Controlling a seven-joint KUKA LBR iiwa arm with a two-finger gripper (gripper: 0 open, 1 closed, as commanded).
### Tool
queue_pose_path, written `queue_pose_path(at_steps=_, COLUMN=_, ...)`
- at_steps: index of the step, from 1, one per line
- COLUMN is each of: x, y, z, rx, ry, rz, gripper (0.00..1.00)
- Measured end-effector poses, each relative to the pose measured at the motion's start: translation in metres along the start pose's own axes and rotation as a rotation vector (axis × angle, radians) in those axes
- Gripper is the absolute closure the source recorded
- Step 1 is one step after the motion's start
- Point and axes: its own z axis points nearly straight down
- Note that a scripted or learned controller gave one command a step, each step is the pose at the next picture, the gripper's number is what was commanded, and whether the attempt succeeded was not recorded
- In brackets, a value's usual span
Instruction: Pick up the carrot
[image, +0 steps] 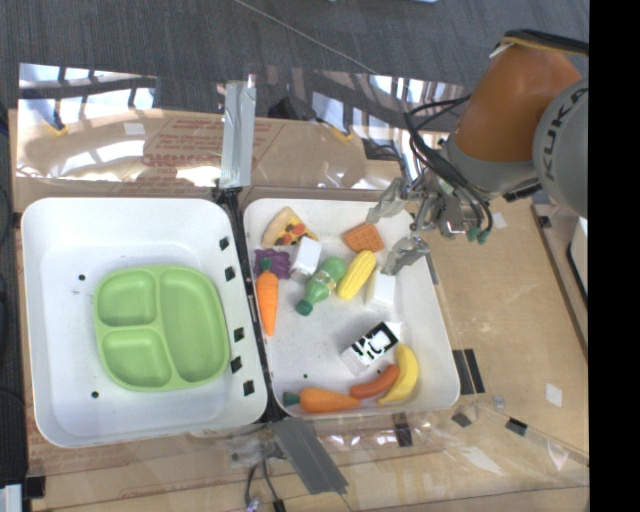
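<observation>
Carrot (267, 302): orange toy, tapered, lying flat and lengthwise along the left wall of the right bin (440, 330), thick end toward the purple item (272, 263) it touches, tip pointing toward the near edge.

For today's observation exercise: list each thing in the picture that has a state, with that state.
gripper: fingers open, holding nothing, above right bin's upper right
carrot: lying flat along right bin's left wall
second carrot: lying by the front wall
green bottle: on its side
green tray: upright in left bin
</observation>
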Motion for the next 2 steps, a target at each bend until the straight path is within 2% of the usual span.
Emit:
queue_pose_path(at_steps=1, x=0.008, y=0.062, z=0.109, rx=0.003, ry=-0.018, rz=-0.007, gripper=0.0)
queue_pose_path(at_steps=2, x=0.007, y=0.102, z=0.118, rx=0.005, ry=-0.037, rz=0.211, gripper=0.0)
